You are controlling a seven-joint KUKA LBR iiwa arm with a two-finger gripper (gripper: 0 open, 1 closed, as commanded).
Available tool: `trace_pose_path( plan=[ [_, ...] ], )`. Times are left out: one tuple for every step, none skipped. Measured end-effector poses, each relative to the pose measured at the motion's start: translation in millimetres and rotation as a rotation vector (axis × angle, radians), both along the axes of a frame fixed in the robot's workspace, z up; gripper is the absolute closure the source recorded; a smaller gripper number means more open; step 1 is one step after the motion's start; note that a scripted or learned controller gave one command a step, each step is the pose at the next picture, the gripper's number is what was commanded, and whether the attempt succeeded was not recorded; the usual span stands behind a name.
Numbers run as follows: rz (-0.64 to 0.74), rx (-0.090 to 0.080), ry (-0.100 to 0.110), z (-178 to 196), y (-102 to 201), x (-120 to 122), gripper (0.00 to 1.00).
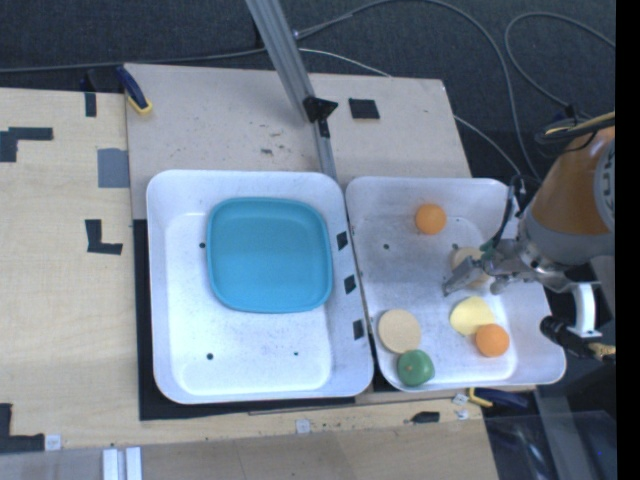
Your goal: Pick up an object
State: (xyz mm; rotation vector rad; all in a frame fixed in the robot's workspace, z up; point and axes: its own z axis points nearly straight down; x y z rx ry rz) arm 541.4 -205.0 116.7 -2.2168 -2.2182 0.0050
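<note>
Where gripper (462, 278) hangs (right bin (400, 203)), nothing visibly held

My pale wooden bench (60, 298) lying under my reach, two white bins sitting on it side by side, left bin (170, 288) and right bin (380, 208) touching along their inner edges, black tape patches (100, 236) sticking to the wood, a yellow-and-blue clamp (134, 92) resting near the far edge

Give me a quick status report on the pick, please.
Hand low in right white bin, grip unclear. Small pale object beside it. Round yellow piece close below.
</note>
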Motion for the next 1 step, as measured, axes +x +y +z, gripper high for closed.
trace_pose_path(
  plan=[
    [0.001,-0.001,-0.005,13.1,-0.3,1.5,1.00]
  ],
)
